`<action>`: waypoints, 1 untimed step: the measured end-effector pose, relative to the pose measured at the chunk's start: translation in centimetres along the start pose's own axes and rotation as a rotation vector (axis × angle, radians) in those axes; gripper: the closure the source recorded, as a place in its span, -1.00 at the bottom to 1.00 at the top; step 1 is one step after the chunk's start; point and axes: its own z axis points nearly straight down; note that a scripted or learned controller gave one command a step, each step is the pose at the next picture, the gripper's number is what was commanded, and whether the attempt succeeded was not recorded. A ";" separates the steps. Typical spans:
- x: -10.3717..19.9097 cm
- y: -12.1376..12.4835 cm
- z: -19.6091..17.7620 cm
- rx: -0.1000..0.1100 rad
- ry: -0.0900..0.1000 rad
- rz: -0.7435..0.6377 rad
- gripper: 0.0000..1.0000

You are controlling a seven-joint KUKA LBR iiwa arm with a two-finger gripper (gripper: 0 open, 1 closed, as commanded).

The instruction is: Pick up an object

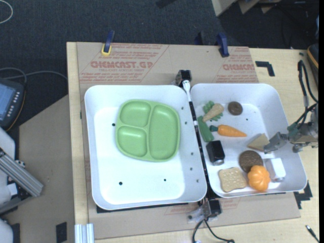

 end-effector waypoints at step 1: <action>0.0 0.3 -0.6 -0.012 -0.004 -0.004 -1.00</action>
